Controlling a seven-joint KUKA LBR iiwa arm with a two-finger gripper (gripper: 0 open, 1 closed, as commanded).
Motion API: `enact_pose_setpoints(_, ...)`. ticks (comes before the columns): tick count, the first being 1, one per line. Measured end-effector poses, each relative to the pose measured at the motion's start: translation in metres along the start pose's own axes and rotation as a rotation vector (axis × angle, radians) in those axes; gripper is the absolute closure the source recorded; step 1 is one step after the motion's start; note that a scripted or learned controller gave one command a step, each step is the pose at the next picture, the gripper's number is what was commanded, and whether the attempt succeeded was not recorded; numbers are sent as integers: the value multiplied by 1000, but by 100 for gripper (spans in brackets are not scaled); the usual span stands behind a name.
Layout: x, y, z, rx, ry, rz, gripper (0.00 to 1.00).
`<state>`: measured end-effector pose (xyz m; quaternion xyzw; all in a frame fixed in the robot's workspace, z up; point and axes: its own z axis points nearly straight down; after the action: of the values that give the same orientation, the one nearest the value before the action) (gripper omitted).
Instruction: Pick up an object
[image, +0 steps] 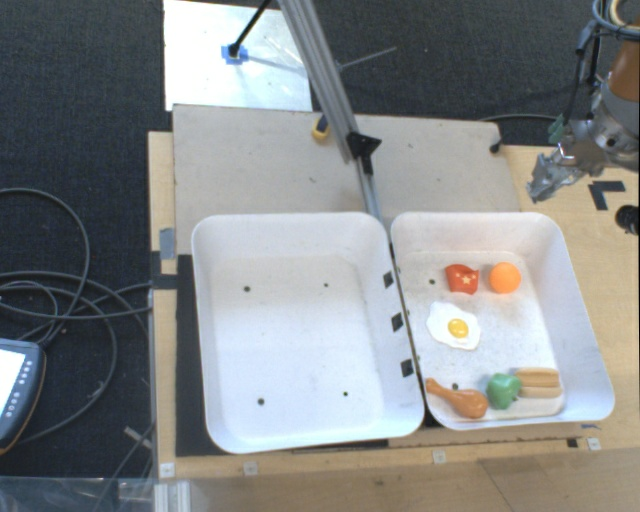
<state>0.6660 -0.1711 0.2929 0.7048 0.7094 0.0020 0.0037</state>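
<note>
The right bin (583, 330) holds several toy foods. A red piece (460, 278) and an orange ball (505, 278) lie side by side near its far wall. In the middle rests a fried egg (454, 327). Along the near wall lie a brown drumstick (458, 397), a green pepper (503, 389) and a hot dog (538, 381). My gripper (550, 180) hangs above the bench beyond the right bin's far right corner, well apart from all the toys, with nothing seen in it.
The left bin (215, 300) stands beside the right one, their rims touching. A slanted metal pole (335, 90) crosses the far bench. Cables (70, 290) and a hand-held pendant (15, 390) lie on the floor to the left.
</note>
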Motion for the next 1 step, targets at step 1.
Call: enact_pose_setpoints(1,50,-9,14,7,3,-3,100)
